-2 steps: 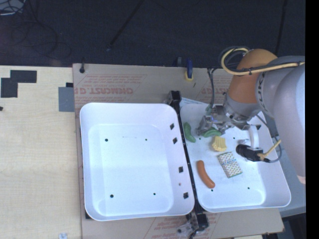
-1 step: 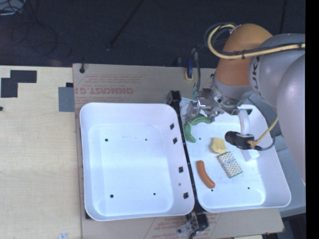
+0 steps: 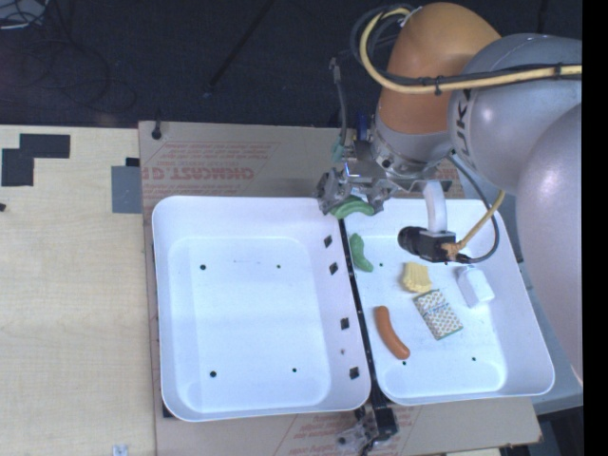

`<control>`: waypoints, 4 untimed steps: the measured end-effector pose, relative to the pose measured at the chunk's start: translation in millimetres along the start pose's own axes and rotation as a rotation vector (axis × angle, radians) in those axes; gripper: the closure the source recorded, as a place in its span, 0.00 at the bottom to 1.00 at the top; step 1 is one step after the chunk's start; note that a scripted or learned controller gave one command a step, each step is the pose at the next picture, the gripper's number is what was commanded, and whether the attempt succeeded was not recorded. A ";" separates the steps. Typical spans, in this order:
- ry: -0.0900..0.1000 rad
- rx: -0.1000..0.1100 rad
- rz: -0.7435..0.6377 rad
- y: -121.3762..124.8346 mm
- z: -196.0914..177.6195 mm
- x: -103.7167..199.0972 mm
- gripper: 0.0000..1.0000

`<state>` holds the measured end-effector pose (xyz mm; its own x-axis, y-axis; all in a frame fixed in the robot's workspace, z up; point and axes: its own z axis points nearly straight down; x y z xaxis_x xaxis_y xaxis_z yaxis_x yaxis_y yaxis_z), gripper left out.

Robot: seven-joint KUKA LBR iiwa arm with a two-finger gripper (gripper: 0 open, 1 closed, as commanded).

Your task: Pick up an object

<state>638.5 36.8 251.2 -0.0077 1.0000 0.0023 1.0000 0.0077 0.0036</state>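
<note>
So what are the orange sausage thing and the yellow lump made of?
The orange sausage looks like smooth plastic or rubber: an even colour with a slight sheen, likely toy food. The yellow lump looks matte and a bit crumbly at the edges, perhaps foam or sponge, though the camera view is too coarse to be sure.

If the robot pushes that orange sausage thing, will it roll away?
Probably a bit. The sausage looks round and smooth, so a sideways nudge could roll it across the flat bin. Its slight bend may make it curve and stop soon. It looks small, likely light, so easy to shove.
</note>
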 end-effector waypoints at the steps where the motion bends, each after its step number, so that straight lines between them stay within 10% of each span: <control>1: -0.003 0.013 0.008 3.5 67.2 -2.7 1.00; 2: -0.006 0.011 0.018 -50.2 60.9 -105.5 1.00; 3: -0.001 0.005 0.003 -34.8 41.8 -50.1 1.00; 4: -0.001 0.011 0.010 -106.5 19.0 -48.4 1.00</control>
<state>532.4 -12.4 231.6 0.0022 1.0000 0.0016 1.0000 -0.0021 -0.0078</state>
